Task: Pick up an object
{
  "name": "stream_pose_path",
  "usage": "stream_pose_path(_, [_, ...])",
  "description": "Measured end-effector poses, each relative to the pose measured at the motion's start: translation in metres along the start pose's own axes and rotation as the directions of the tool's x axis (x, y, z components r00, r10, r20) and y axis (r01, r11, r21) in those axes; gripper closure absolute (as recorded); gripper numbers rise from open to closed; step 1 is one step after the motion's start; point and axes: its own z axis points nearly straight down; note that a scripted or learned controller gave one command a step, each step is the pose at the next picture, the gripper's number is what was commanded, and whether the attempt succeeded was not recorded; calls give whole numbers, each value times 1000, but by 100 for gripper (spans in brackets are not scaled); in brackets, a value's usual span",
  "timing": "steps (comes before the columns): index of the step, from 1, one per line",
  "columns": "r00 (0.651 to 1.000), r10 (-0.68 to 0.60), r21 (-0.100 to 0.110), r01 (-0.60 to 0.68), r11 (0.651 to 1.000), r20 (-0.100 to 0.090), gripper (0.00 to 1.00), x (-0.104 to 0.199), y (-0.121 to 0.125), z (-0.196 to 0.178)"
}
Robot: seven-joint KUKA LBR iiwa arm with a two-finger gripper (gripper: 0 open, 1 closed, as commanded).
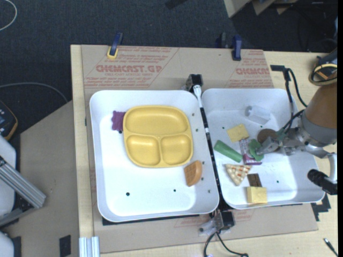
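- Three things lie far to the left of my gripper [260,148], over in the other bin [107,159]: a purple piece [117,120], a yellow divided tray [158,135] and an orange-brown wedge [193,172]. Going for any of them means crossing two bin walls, and a low pass could catch a rim.
- A green stick [228,151] lies flat and slanted near my left. I judge it could skid or roll away if I come down off-centre.
- A pizza-slice piece [237,172] sits to my left and forward, and a yellow square [238,132] to my left and back. Both look thin, so I might close above them and come up with nothing.
- A pink-and-purple wrapper [248,151] is right at my tip, with a bit of green beside it. This is my likeliest object. I cannot tell how far my gripper is open, or whether it has hold of anything. The risk is nipping only an edge, or two things at once, and dropping them on the lift.
- A brown block [254,179] and a pale yellow block [257,195] lie forward of me, touching each other. Taking one may drag the other.
- A clear piece [259,113] lies behind me and is hard to make out, so it is easy to misjudge.
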Motion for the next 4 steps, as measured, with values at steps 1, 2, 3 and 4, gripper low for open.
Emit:
stream_pose_path(1, [1000,0,-2,0,1000,1,100,0,0,-10])
stream_pose_path(2, [1000,-2,0,2,1000,-1,100,0,2,-53])
stream_pose_path(3, [1000,-3,-1,3,1000,0,100,-4,7,-97])
stream_pose_path(4, [1000,-3,-1,3,1000,0,100,-5,9,-140])
